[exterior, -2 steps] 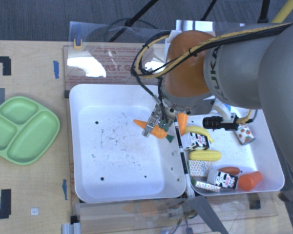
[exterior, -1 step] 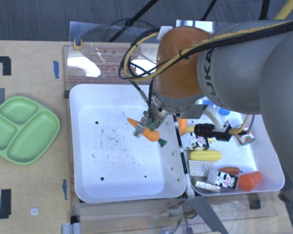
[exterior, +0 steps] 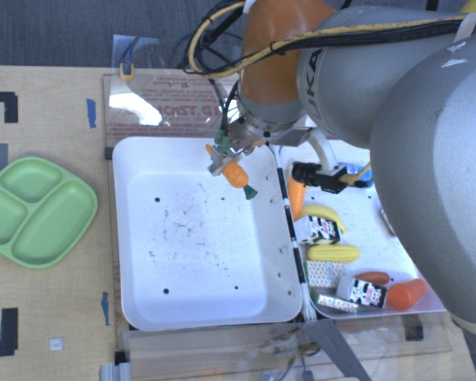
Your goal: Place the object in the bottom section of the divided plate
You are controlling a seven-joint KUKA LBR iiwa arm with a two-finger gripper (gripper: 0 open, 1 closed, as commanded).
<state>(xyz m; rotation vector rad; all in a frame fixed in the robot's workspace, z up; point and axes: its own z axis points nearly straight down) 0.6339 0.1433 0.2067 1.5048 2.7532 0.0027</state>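
big grey arm point(exterior: 397, 94) covering most of the right bin point(exterior: 357, 213), bin's far and right side hidden under it, gripper point(exterior: 226, 155) fingers too small and cluttered to read, orange carrot-ish toy point(exterior: 236, 175) partly tucked under them, small boxes' point(exterior: 324, 228) print unreadable

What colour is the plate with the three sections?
Light green. The divided plate lies on the wooden bench, left of the bins, seen plainly in the camera view.
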